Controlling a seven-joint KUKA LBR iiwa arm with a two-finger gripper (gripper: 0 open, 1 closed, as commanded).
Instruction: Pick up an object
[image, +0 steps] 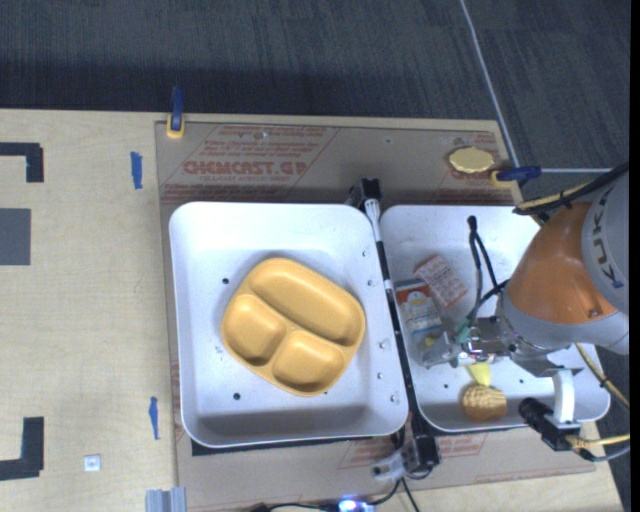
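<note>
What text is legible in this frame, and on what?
"CHEMCAST GP", as best it reads, in faint red print on the brown board behind the bins.
"KU", partly cut off, on the arm at the right edge.
Packets in the right bin: printed, too small to read.
Red lines above "CHEMCAST": blurred, unreadable.
</note>
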